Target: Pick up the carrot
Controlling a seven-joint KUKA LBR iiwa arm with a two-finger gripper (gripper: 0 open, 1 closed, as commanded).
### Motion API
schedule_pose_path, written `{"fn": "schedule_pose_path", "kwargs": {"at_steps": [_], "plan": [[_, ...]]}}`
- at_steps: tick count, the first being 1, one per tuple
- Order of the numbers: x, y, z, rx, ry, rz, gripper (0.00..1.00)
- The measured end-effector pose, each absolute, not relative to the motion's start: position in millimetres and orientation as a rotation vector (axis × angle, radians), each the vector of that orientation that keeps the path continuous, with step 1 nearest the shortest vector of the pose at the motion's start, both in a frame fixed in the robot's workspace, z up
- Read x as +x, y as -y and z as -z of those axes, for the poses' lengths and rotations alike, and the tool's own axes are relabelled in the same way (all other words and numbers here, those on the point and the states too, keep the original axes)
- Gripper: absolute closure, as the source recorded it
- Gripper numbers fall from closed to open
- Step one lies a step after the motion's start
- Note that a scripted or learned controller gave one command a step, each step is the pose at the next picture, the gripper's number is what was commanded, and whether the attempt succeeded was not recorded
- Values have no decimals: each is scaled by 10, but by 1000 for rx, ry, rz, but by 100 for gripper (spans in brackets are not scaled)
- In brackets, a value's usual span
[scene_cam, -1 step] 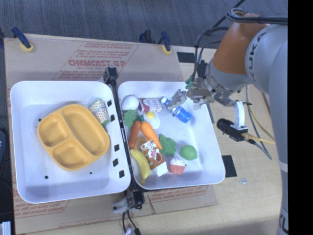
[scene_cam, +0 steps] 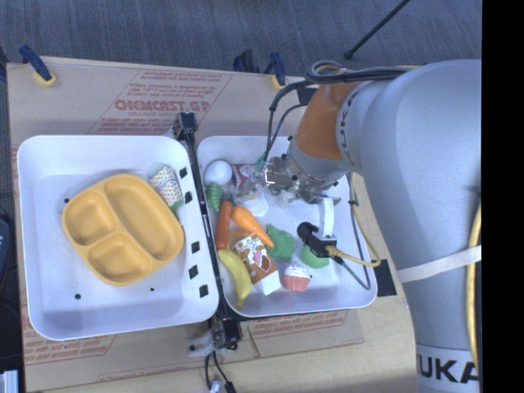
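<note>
In the right bin (scene_cam: 360, 289), the carrot (scene_cam: 250, 224) lies slanted among crowded toy food, just beside a banana (scene_cam: 236, 273) and a small printed carton (scene_cam: 255, 258). The tool (scene_cam: 278, 178) hangs above the bin's far end (whether wide or narrow I cannot tell), so this looks like the approach step. Next it must come down over the carrot, clear of its neighbours. The cardboard (scene_cam: 164, 105) on the table reads "CHEMCAST GP"; the arm's base (scene_cam: 446, 371) shows "UKA".
</note>
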State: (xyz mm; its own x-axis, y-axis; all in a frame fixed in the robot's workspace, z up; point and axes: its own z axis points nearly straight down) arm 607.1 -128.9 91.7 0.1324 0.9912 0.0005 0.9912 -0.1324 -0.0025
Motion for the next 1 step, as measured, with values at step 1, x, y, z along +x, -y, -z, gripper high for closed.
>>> {"fn": "schedule_pose_path", "kwargs": {"at_steps": [1], "plan": [[5553, 1017, -915, -2627, 1714, -5, 0]]}}
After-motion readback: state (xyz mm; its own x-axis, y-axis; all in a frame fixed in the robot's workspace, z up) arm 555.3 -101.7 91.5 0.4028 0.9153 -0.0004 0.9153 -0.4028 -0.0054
